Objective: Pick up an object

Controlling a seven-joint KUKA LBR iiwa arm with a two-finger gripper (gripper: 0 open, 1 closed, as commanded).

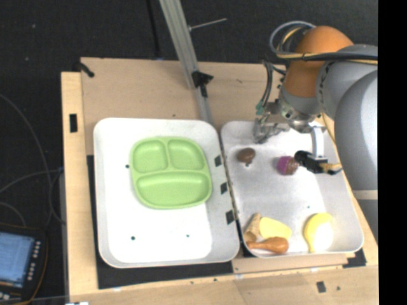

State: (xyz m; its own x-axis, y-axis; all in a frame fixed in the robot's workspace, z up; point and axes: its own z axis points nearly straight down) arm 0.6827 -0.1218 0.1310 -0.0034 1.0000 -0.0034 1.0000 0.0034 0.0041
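My gripper hangs over the far left corner of the right bin, with nothing visibly between its fingers. A small brown object lies just below and left of it. A purple object sits to the right, in the middle of the bin's far half. Along the near edge lie a yellow wedge on top of an orange-brown piece, and a yellow-white rounded object to their right.
The left bin holds a green divided plate. A slanted metal pole rises behind the bins. The wooden bench surrounds both bins.
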